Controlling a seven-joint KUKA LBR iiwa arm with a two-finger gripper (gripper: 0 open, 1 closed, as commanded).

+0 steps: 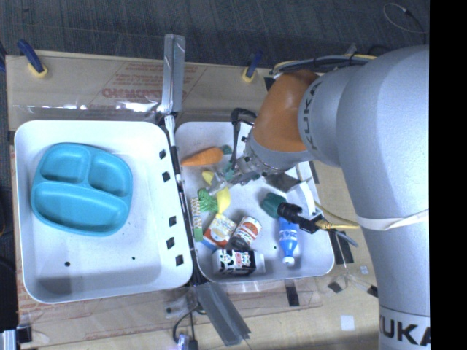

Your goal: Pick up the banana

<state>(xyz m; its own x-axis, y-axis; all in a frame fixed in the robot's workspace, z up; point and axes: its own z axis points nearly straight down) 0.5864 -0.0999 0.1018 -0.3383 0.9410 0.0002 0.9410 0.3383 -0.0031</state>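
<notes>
1. One grey robot arm with an orange band (365, 144) reaches in from the right and hangs over the right-hand bin.
2. There are two shallow white plastic bins: the left bin (87, 286) and the right bin (315, 267), side by side and touching along the middle.
3. One light blue moulded plate with three compartments (80, 188) lies in the left bin, with nothing on it.
4. One two-finger gripper (235, 170) is low in the upper middle of the right bin. From here I cannot tell whether it is spread or closed, and I see nothing lifted in it.
5. One small bottle with a blue label and white cap (289, 243) lies near the right bin's front right corner.
6. One orange toy carrot (203, 156) lies at the back left of the right bin.
7. One yellow toy banana (222, 197) sits in the right bin near its left wall, just below and beside the gripper, among green leafy bits (208, 201).
8. Two small round tins (248, 232) lie side by side in front of the banana, and one black-and-white patterned carton (235, 262) is against the front wall.
9. My reading is that the approach looks about done. The banana rests on the bin floor, so the grasp and the lift are both left to do.
</notes>
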